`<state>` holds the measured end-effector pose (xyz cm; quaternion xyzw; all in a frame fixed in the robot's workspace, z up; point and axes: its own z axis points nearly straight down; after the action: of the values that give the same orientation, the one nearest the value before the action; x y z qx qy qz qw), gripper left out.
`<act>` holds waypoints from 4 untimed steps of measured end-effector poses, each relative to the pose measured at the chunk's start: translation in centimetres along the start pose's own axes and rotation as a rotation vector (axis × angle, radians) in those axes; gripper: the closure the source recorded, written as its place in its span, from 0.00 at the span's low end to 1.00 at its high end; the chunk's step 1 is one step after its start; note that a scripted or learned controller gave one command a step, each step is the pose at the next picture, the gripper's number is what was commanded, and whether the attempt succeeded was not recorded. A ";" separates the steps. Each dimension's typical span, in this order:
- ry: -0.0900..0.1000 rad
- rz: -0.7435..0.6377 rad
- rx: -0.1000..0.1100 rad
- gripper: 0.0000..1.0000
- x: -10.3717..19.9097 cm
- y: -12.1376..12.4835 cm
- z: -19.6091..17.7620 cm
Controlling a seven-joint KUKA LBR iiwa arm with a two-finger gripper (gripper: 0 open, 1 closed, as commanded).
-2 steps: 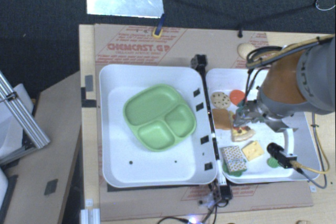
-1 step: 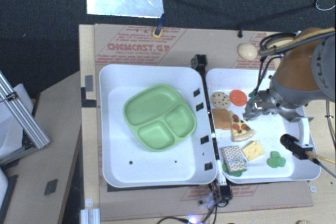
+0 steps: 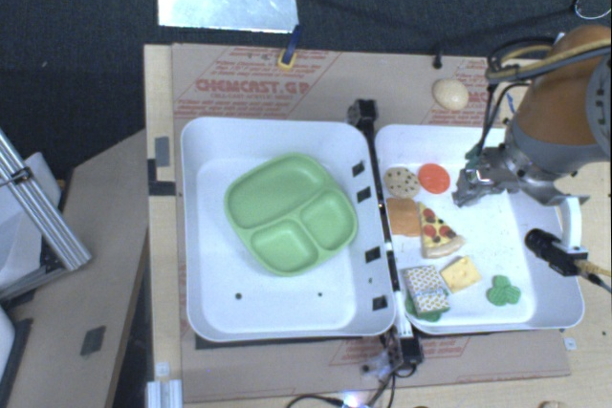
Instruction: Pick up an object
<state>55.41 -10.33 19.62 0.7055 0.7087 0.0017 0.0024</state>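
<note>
Your gripper (image 3: pixel 475 182) hangs over the right bin (image 3: pixel 550 306), near its far edge, at the end of the grey arm (image 3: pixel 564 124) with its orange band. No item sits between its tips, but you cannot tell from this view how wide it stands.

The candidate objects lie in the half of the right bin next to the divider. Nearest the gripper is the red disc (image 3: pixel 434 178), just beside it on the divider side, with the cookie (image 3: pixel 401 181) touching the disc further that way. Toward the bin's near edge follow the bread slice (image 3: pixel 405 219), the pizza slice (image 3: pixel 440 234), the cheese wedge (image 3: pixel 461 274), the patterned block (image 3: pixel 426 289) and the green broccoli piece (image 3: pixel 503 291).

The left bin (image 3: pixel 206 234) carries a green divided plate (image 3: pixel 290 213) at its centre.
</note>
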 end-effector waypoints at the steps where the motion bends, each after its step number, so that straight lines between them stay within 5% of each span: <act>1: 0.000 -0.001 0.001 1.00 0.0 0.2 -3.0; 3: 0.001 -0.003 0.000 1.00 5.6 8.9 -3.5; 4: 0.000 -0.002 0.002 1.00 5.6 9.3 -3.8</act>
<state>64.67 -4.70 23.50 0.7050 0.7092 0.0011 0.0018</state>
